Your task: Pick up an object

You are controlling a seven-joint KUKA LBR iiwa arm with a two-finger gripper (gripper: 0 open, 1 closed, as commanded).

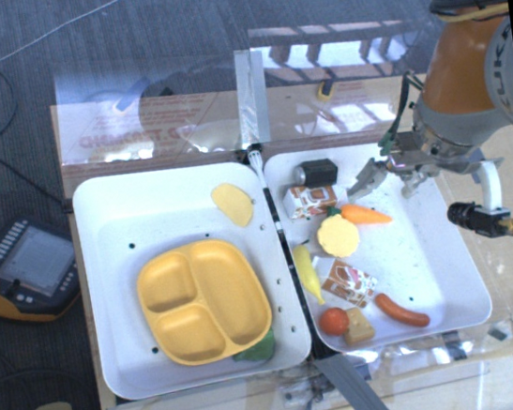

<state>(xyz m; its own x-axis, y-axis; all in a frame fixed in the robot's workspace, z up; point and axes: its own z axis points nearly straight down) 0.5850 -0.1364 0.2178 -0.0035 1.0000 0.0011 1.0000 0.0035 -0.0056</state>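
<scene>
My gripper hangs over the upper middle of the right bin, fingers spread and nothing between them. Just below and left of it lies an orange carrot, touching a round yellow piece. A black block and a printed packet sit at the bin's upper left. Lower down are a yellow banana, a second packet, a red tomato, a tan chunk and a red sausage.
The left bin holds a yellow divided plate, a pale yellow chip and a green item partly under the plate. A black cylinder on the arm overhangs the right bin's right rim. A pendant lies on the floor at left.
</scene>
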